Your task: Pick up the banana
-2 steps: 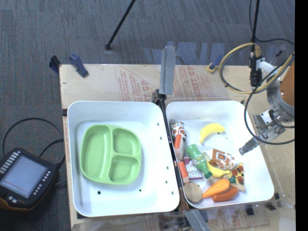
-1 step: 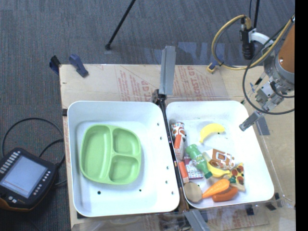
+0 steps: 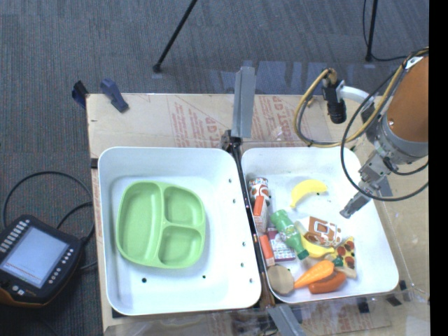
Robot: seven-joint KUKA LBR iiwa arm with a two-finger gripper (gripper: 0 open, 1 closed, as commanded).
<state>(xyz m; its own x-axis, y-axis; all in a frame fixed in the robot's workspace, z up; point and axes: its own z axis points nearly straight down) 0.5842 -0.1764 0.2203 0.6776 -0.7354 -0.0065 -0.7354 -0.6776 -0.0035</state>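
2 white bins (image 3: 112, 187) side by side, banana (image 3: 309, 190) lying in the right bin's upper middle, gripper (image 3: 362, 196) just right of it, fingers' state unclear, green plate (image 3: 161, 224) in left bin

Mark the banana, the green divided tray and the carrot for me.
banana (image 3: 309, 190): camera view, middle of its curved yellow body.
green divided tray (image 3: 162, 224): camera view, ridge between its compartments.
carrot (image 3: 313, 273): camera view, middle of its orange body.

Two white bins (image 3: 112, 187) on the bench, one green tray (image 3: 161, 224), two bananas (image 3: 309, 190), one carrot (image 3: 316, 271), one green bottle (image 3: 288, 231).
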